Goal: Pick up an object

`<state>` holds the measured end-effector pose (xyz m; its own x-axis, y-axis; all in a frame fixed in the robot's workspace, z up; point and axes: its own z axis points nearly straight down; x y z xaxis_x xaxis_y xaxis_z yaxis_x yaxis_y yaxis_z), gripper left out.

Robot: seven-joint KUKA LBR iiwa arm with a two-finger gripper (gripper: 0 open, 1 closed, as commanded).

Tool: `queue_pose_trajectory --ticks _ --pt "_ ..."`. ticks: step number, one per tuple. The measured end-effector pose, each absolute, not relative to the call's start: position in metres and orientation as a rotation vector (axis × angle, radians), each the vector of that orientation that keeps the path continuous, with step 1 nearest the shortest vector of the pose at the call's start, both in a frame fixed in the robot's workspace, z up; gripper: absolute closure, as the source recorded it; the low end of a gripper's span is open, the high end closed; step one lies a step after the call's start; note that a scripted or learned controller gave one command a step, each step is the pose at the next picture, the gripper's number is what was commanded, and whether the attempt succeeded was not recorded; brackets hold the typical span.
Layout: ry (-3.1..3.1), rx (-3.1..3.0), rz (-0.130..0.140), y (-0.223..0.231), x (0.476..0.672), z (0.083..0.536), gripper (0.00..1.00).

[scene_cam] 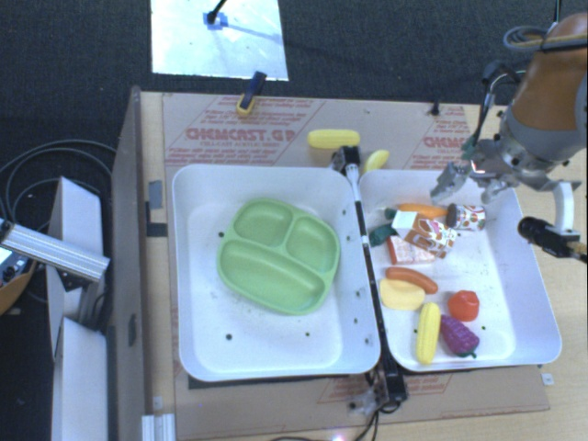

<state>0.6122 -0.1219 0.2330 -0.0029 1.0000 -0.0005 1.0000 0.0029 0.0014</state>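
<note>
My tool [467,180] hung spread and empty just above the carrot [421,210]; I judged a straight descent, fingers straddling it, clear of the carton [432,238], best.

The right-hand shallow white plastic bin [537,324] serves as landmark; all the toy foods lie in it. A long orange plastic carrot [421,210] lies flat near its far wall. Just nearer, a red-and-white patterned carton [432,238] lies on its side, beside a small red-brown box [402,251]. Toward the bin's middle, a red sausage [412,278] rests across a pale yellow rounded piece [401,295]. Near the bin's near wall lie a yellow corn cob [428,332], a purple eggplant-like piece [459,335] and a red tomato [464,305].
</note>
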Motion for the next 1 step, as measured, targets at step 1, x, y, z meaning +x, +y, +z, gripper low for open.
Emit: queue_pose_trajectory --ticks 1 --pt "2.221 2.227 -0.005 -0.1603 0.571 0.1572 0.0"
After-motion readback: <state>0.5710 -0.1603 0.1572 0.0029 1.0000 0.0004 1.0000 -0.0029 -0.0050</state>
